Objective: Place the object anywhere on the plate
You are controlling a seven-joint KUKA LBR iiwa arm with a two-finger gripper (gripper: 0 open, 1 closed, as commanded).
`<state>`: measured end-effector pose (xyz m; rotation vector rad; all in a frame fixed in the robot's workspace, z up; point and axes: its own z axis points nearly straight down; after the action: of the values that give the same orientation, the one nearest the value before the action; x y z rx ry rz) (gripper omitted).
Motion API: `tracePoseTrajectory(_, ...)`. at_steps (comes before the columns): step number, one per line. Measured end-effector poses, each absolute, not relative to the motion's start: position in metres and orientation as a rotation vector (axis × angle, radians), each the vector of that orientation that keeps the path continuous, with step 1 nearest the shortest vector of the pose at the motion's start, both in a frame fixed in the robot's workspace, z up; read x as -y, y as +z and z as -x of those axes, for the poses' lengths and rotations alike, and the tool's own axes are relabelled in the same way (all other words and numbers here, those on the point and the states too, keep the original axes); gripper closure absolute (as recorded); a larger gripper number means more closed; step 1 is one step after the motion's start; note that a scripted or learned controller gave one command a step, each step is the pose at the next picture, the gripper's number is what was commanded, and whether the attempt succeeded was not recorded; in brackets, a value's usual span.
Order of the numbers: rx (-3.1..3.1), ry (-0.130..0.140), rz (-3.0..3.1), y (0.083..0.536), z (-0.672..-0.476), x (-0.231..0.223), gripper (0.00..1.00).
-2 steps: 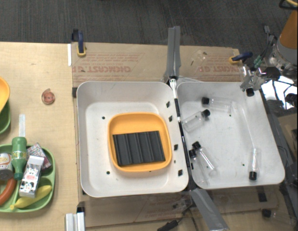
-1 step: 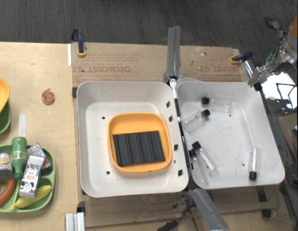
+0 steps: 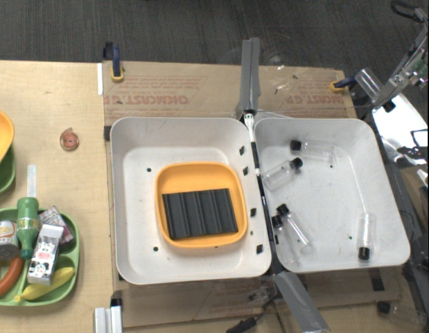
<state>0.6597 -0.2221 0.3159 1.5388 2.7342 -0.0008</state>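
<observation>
One dark ridged block already lay on the orange plate at frame centre; the gripper's state couldn't be told.

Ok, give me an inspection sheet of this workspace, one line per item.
Surface: two white bins side by side, left bin and right bin, on cardboard over a wooden bench.
Job's things: orange plate in the left bin, a dark ribbed block lying on it.
Clutter: several clear vials with black caps scattered in the right bin; a green tray of toy food at the bench's left.
Gripper: nothing seen.
Cables: nothing clearly seen.
Surroundings: clamps on the cardboard's far edge, metal gear at upper right, dark carpet beyond.
</observation>
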Motion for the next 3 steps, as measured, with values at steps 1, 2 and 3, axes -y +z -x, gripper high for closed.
tracePoseTrajectory(1, -2.734, -0.001, -1.539, 0.316, -0.660, 0.222, 0.00)
tracePoseTrajectory(2, -2.922, 0.000, -1.148, 0.339, -0.625, 0.223, 0.00)
tracePoseTrajectory(3, -3.093, 0.001, -0.525, 0.312, -0.652, 0.222, 0.00)
